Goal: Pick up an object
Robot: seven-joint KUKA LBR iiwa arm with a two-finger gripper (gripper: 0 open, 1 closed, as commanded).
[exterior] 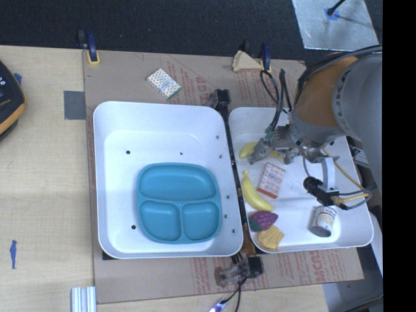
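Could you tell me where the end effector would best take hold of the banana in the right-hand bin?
Probably across the middle of the banana, coming straight down. It lies flat, long and narrow, so its short width suits the grip; the bin wall crowds its left side.

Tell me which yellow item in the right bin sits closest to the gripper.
The small yellow piece at the right bin's upper left, right beside the gripper. The banana lies lower, and the yellow-orange piece sits at the bottom edge.
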